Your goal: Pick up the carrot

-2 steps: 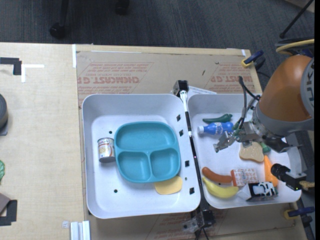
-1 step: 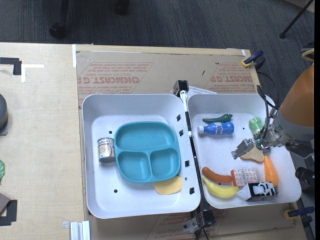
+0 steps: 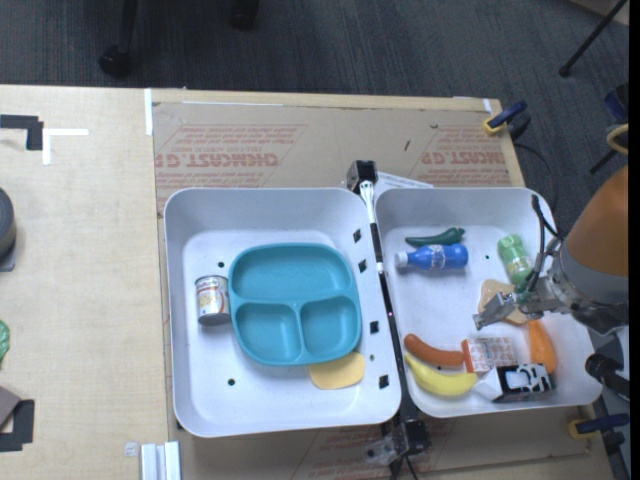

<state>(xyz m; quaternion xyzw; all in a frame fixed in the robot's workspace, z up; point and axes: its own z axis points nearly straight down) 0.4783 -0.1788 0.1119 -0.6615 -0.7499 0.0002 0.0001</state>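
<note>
Two white bins on your bench, gripper (image 3: 497, 311) low in the right bin (image 3: 470, 203) — carrot (image 3: 541, 346) just beside it, jaws can't tell.

L bin: teal tray (image 3: 296, 303) w/ can (image 3: 211, 298) beside; R bin: banana (image 3: 441, 378), sausage (image 3: 433, 349) (touching), blue bottle (image 3: 432, 258).

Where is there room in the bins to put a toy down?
Bare floor: the left white bin along its far wall behind the teal divided plate; the right white bin in its middle, between the blue bottle and red sausage. Crowded: the near right corner around the orange carrot and yellow banana.
</note>
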